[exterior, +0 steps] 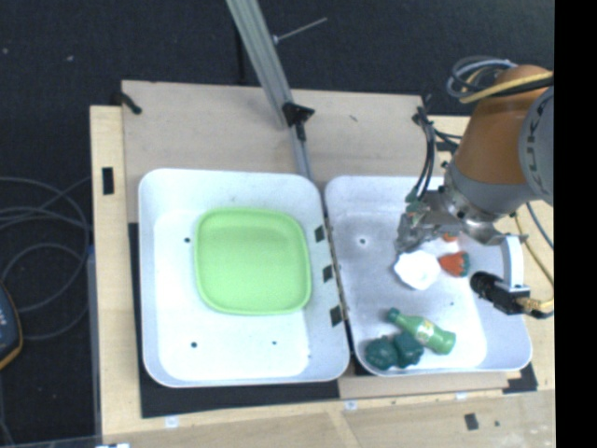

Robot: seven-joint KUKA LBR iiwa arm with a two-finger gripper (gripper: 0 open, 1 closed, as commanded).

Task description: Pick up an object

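From the camera above the bench, I reach in from the right, my grey arm point(499, 171) with its orange band hanging over the right bin point(368, 215). My gripper point(417, 231) sits low in the upper middle of that bin, a dark cluster of metal just above a white object point(416, 271). I cannot tell from here how the gripper stands, and I cannot tell whether it touches the white object or merely hangs close over it; nothing is visibly held.

The white object lies near the middle of the right bin, a rounded lump. Just beside it on the right is a small red object point(454, 264), partly under my wrist hardware. Lower down, toward the bin's near edge, a green bottle point(424, 331) lies on its side, tilted, its neck pointing up and left. Touching it or just beside it on the left is a dark teal object point(393, 351), lumpy in outline, resting against the bin's near wall.

The left bin point(168, 203) holds a light green square plate point(252, 260), lying flat near its centre.

A grey metal post point(266, 54) slants down from the top toward the seam between the bins.
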